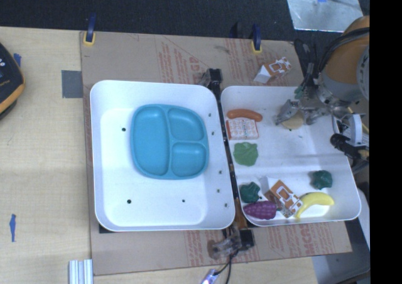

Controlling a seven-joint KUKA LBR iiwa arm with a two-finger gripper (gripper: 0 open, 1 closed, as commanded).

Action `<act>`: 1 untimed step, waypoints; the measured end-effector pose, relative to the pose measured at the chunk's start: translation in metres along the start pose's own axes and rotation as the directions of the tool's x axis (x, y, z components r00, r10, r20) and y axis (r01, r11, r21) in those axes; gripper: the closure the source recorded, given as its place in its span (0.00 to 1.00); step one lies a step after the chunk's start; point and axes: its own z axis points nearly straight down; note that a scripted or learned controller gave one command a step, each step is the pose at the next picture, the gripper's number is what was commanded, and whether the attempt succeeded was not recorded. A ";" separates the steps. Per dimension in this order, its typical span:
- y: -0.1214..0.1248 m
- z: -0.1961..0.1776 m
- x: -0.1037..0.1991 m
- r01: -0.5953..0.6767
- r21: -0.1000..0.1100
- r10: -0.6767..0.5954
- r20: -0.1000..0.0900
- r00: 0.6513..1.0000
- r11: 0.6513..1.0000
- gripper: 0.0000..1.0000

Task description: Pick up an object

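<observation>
Over the right shallow white bin [352,210], my metal two-finger gripper [294,115] pinches a pale tan chunk [293,123].

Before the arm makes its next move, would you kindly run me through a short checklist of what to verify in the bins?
1. Gripper is over the right bin: ok, it sits at the bin's far end.
2. A target lies under the gripper: ok, a pale object is right beneath it.
3. Pale object is held between the fingers: cannot tell, the view is too blurred there.
4. Neighbours stand clear of the target: ok, the sausage and the green piece lie apart from it.
5. Left bin is ready to receive: ok, the blue plate lies flat in it.
</observation>
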 end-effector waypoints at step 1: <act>0.007 0.000 0.022 0.002 -0.001 -0.002 0.000 1.000 1.000 0.00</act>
